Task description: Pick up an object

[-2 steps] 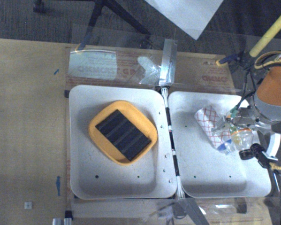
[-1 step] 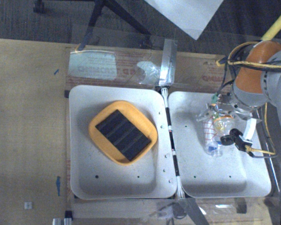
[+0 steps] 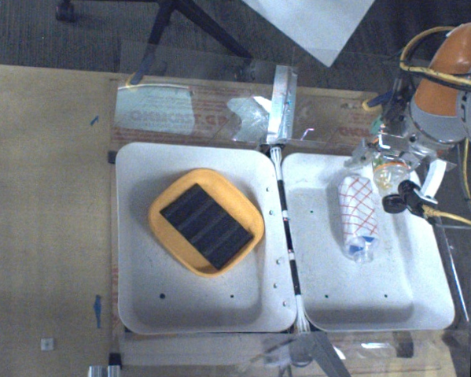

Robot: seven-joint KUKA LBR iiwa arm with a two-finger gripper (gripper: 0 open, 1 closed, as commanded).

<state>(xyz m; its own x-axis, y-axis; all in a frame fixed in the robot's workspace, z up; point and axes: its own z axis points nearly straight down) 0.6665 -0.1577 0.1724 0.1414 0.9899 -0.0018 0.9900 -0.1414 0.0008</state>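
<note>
Reaching in from the right, I hang my gripper (image 3: 394, 172) over the far right corner of the right bin (image 3: 324, 295), and from this angle I cannot tell how it is set. Largest around me is the tabletop (image 3: 45, 213), stretching well off to my left. On it sit two white bins side by side; the left bin (image 3: 135, 297) lies beyond the divider, well apart from me. In that left bin rests an orange tray (image 3: 246, 204) with a dark ribbed panel on top, tilted at a diagonal. Just beside my gripper, down and to the left in the right bin, lies a clear bottle (image 3: 358, 214) with a red grid label, its blue cap pointing away from me.
</note>
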